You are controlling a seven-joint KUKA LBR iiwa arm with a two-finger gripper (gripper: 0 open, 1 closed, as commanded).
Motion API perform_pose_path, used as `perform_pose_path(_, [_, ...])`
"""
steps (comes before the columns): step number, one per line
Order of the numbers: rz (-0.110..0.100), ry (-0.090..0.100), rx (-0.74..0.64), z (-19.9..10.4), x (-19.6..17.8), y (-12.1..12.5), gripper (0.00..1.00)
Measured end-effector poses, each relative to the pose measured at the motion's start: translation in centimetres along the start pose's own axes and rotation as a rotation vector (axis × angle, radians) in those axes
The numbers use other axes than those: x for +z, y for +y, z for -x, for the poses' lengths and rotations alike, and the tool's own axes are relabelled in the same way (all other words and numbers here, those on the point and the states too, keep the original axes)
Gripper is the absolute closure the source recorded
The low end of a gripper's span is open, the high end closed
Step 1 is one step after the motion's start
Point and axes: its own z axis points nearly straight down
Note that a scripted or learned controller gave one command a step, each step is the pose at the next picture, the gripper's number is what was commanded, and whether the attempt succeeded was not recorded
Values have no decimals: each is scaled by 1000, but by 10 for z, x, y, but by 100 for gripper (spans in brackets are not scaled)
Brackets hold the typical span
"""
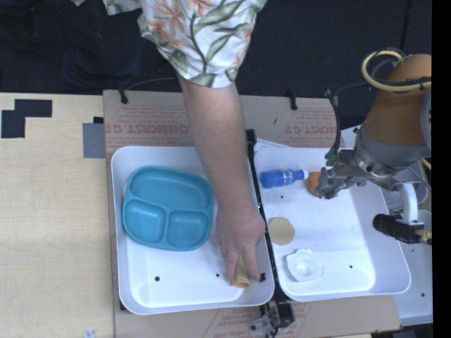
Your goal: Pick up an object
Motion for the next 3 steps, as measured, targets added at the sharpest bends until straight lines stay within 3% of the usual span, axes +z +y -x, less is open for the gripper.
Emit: perform_pose_path(3, [1, 0, -1, -165, -1, 13, 100])
